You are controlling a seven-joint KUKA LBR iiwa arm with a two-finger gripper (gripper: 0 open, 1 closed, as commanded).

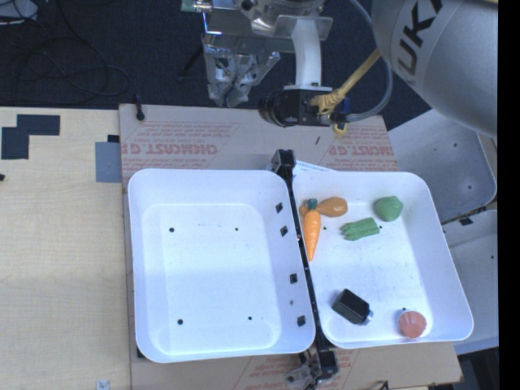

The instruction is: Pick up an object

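2 shallow white plastic bins with rounded corners sit side by side on a pale wooden worktop [57, 242], and the left bin [146, 210] is smooth and glossy. The right bin [443, 258] holds 6 small items: a tapered orange carrot [310, 232] against its left wall, a rounded orange piece [331, 207] touching it, a bumpy green vegetable [359, 229], a rounded green lump [388, 208], a black block [352, 306] and a pinkish ball [412, 324] near the front. The metal end effector [236, 75] hangs beyond the far edge of the bins, over the dark floor, gripping nothing; how far apart its fingers sit is unclear.
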